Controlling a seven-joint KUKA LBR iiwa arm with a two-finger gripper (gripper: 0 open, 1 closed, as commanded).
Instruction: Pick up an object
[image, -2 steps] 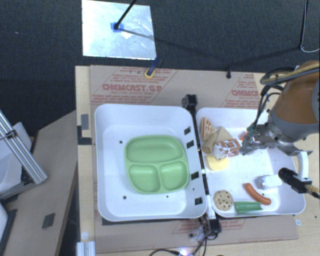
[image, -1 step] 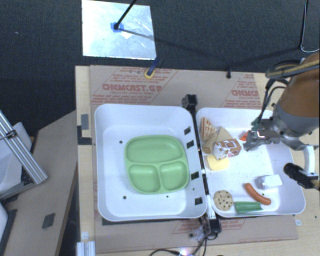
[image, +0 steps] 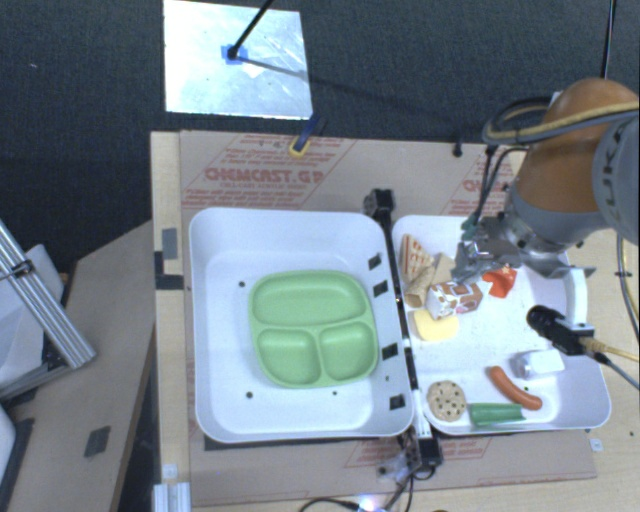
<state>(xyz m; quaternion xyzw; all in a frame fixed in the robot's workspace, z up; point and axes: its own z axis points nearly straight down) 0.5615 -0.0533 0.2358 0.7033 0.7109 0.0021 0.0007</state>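
Right bin (image: 590, 405) crowded: cookie (image: 446, 400), sausage (image: 515, 388), green pepper (image: 496, 413), cheese slice (image: 436, 325), sandwich wedges (image: 418, 262), red piece (image: 500, 282). Left bin (image: 215, 300) has green divided plate (image: 312, 327). Gripper (image: 470, 268) just above small carton (image: 455, 297), touching it; grip state can't tell. Board under bins reads CHEMCAST

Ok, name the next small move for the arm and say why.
Probably lower a little onto the small carton. The gripper hangs just above it in the right bin, the carton lies right beneath among the toast and cheese, and nothing looks held yet.
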